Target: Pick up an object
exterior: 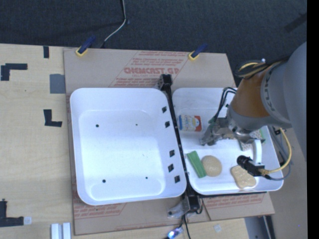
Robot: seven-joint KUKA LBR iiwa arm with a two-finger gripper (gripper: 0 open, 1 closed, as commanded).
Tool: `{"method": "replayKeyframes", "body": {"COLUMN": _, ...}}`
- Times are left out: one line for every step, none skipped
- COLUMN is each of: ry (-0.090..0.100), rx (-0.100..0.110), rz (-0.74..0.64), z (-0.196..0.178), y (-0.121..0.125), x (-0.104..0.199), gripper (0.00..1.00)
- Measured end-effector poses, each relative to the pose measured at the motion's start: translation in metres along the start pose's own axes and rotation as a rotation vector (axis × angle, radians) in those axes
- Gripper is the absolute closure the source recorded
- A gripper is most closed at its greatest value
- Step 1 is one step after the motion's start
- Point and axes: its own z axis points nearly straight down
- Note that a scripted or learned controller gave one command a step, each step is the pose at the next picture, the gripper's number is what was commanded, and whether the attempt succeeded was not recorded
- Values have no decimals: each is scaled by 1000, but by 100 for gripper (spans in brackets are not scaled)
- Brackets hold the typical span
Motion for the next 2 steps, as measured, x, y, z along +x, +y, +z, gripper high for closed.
{"method": "replayKeyframes", "body": {"ry": 0, "rx": -2, "rz": -2, "z": -14, "y": 0, "x": 2, "gripper": 100}}
{"method": "replayKeyframes", "body": {"ry": 2, "rx": -3, "rz": 1, "z": -4, "y": 5, "x": -72, "gripper": 100}}
